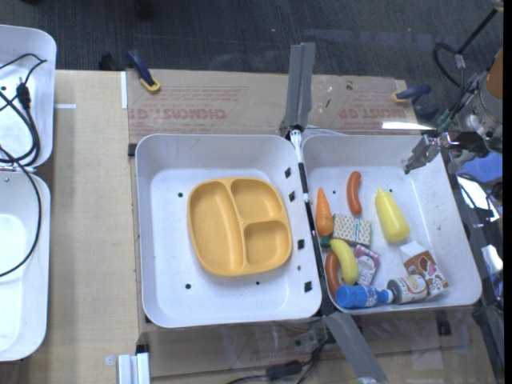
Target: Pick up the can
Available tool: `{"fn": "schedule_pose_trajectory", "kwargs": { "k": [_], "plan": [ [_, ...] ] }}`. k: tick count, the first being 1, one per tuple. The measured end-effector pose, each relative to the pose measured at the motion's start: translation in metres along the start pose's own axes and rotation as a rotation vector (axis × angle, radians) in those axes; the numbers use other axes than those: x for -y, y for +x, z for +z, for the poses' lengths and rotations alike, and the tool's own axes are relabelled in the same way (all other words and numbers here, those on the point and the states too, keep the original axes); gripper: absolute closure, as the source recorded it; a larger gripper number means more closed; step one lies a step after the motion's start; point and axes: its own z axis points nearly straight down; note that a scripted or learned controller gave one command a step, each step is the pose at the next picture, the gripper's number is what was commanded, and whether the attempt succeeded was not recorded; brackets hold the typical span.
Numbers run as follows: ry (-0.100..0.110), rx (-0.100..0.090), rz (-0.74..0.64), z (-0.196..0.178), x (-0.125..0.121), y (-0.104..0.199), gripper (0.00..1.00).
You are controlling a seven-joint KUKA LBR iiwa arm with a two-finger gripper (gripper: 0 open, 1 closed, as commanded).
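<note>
The claw (419,157) hangs empty over the right bin's (448,214) far corner, opening unclear.

We see a robotics lab: a wooden counter (88,214) carrying two white bins (160,294) on clamped cardboard (208,110), loose black cables (20,126) at the left, toy food (346,258) as test objects, dark carpet (240,14) beyond.
</note>
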Motion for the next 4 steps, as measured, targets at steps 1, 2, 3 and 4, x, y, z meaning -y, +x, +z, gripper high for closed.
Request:
{"fn": "schedule_pose_trajectory", "kwargs": {
  "k": [1, 2, 3, 4],
  "plan": [
    [0.0, 0.0, 0.0, 0.0, 0.0, 0.0, 0.0],
    [-0.016, 0.004, -0.004, 0.135, 0.054, 0.05, 0.0],
    [0.002, 0.0, 0.346, 0.171, 0.105, 0.071, 0.0],
    [0.002, 0.0, 0.37, 0.17, 0.043, 0.075, 0.0]
  ]
}}
